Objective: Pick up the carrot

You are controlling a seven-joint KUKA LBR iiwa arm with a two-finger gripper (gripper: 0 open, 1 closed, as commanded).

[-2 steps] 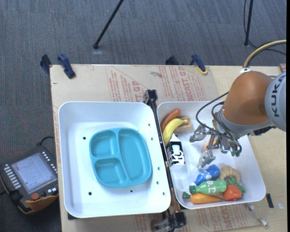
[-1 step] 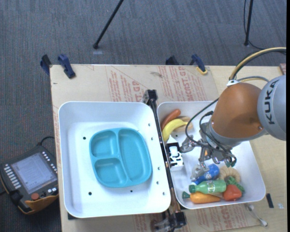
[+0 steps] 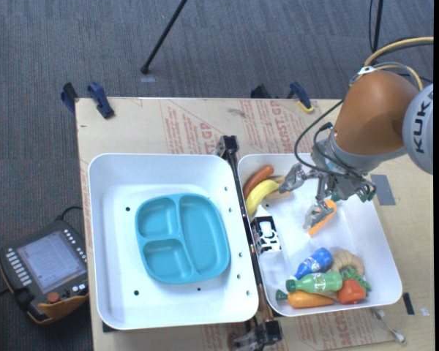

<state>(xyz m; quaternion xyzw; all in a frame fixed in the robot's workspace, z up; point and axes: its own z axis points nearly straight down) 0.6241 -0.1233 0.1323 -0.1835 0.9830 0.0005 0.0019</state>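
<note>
Camera view: the gripper [image 3: 323, 212] hangs over the upper middle of the right bin [image 3: 377, 229], below the arm's orange band [image 3: 373, 113]. A small orange carrot [image 3: 321, 221] sits slanted between its fingertips, gripped there, with its lower end close to or on the bin floor; which of the two cannot be told.

Near it, to the left, a yellow banana [image 3: 261, 192] lies against the bin's left wall, with a reddish-brown sausage [image 3: 257, 177] just above it, the two touching. A black-and-white tag [image 3: 266, 236] lies below the banana, beside the divider between the bins. None of these touches the carrot; bare white floor separates them from it.

Well apart, in the lower corner of the right bin, toys lie in a heap: a blue bottle [image 3: 314, 260], a green bottle [image 3: 323, 281], a long orange piece [image 3: 318, 299] under it that may be a second carrot, a red pepper [image 3: 352, 291] and a tan knobby item [image 3: 345, 259] whose kind is unclear.

The left bin [image 3: 106, 196] holds a blue three-compartment plate [image 3: 182, 237], lying flat near its centre.

Outside the bins, blue clamps [image 3: 100, 100] grip the far edge of the brown bench board [image 3: 197, 123], and a teach pendant [image 3: 45, 267] lies on the carpet at left. A tripod leg [image 3: 166, 31] crosses the floor beyond the bench.
</note>
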